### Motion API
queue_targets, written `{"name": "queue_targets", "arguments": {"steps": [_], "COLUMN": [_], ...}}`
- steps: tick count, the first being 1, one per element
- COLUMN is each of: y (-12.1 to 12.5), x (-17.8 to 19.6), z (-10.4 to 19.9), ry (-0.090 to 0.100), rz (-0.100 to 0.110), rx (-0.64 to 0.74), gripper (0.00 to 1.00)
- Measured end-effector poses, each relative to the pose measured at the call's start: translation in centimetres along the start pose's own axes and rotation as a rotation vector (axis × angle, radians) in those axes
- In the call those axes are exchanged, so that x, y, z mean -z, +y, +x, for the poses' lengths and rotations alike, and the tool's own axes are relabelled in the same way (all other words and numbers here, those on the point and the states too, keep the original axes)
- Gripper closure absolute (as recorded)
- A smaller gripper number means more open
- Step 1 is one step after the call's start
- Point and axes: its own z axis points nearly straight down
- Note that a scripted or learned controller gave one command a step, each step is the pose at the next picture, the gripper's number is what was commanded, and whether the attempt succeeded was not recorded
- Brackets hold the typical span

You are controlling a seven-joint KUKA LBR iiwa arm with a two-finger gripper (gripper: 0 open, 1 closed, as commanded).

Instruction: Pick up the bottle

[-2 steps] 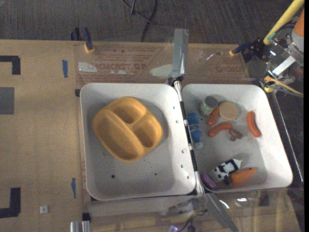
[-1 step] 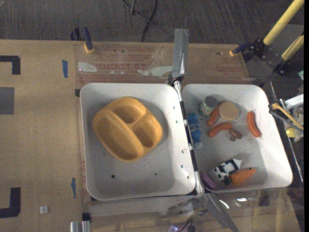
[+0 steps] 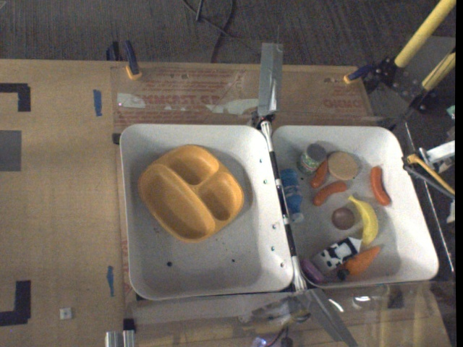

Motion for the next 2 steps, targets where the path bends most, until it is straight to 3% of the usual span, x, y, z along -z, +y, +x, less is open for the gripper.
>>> {"name": "queue_targets", "arguments": {"steps": [1,2], "y": [0.95,1.0], "x": [-10.67,-9.73], "z": [-3.24,-3.27], "ry": [0.0,0.0], "rz": [0.0,0.001], "rx": [-0.127,-0.128], "gripper": [0.0,1.0]}}
